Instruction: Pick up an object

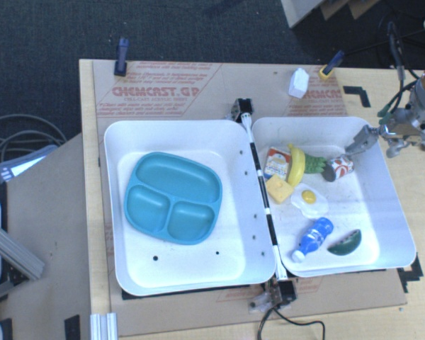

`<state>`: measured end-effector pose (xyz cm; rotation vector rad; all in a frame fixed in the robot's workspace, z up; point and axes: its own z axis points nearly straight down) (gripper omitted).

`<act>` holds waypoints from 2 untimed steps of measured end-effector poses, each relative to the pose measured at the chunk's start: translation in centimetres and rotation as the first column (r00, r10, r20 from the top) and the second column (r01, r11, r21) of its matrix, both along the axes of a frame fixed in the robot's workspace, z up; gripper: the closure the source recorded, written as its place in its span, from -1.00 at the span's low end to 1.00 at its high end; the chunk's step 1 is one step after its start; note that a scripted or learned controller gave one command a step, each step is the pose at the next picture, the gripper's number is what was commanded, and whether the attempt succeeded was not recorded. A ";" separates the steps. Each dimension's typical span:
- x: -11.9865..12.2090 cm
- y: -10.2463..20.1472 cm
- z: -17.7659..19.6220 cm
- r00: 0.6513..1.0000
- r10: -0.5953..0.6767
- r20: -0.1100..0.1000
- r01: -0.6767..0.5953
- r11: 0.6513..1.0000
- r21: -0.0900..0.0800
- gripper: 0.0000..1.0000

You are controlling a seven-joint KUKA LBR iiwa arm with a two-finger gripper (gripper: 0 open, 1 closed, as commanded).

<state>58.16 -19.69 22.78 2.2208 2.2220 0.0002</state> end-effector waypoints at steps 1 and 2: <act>3.8 3.6 -7.4 1.000 0.000 -0.002 0.000 1.000 0.001 -1.00; -2.3 7.7 -14.4 1.000 -0.001 -0.001 0.001 1.000 0.000 -1.00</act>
